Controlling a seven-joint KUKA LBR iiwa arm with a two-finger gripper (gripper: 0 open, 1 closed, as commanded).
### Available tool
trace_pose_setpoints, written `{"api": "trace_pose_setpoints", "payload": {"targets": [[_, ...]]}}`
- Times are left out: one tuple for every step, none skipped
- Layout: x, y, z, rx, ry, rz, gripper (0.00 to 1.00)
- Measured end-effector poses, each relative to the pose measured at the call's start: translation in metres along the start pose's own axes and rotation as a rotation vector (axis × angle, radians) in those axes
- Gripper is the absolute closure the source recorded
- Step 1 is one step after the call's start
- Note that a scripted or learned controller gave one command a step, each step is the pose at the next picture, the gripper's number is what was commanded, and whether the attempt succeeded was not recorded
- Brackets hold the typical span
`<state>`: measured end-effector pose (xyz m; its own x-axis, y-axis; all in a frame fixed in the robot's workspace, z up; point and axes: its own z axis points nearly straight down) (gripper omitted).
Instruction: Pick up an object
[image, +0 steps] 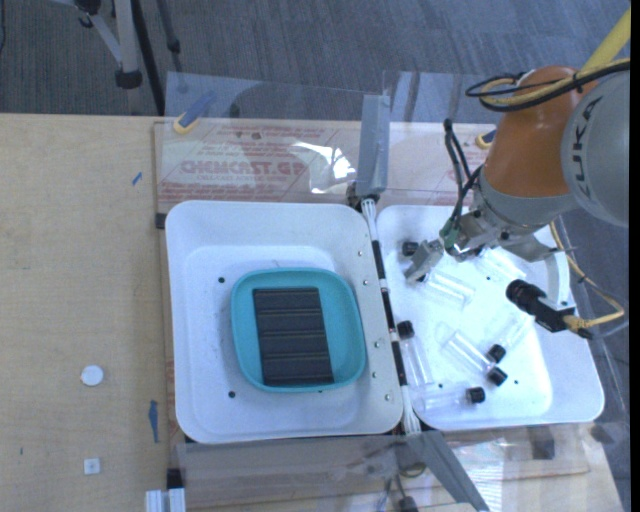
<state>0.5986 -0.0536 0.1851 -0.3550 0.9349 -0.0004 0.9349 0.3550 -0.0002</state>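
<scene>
Over the upper left part of the right bin (570, 400), the claw (424, 262) is hanging low above the white floor, reaching in from the grey arm (600, 150) with its orange band (535, 130). Whether its fingers are spread or closed, I cannot tell (they are reading as a small dark and pale blur). Nothing is visibly sitting between them.

Just right of the claw, a clear vial (447, 290) is lying on its side. Lower in the same bin, three more clear vials with black caps (478, 353) are lying near one another (their bodies are hard to separate from the white floor). A loose black cap (405, 328) is sitting by the dividing wall.

Well apart, in the left bin (190, 240), a teal tray (297, 327) is holding a dark ribbed block (292, 336).
</scene>
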Motion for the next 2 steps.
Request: {"api": "trace_pose_setpoints", "payload": {"targets": [[-0.058, 0.009, 0.086, 0.0, 0.0, 0.001, 0.0], [-0.062, 0.015, 0.097, 0.01, 0.005, 0.016, 0.0]]}}
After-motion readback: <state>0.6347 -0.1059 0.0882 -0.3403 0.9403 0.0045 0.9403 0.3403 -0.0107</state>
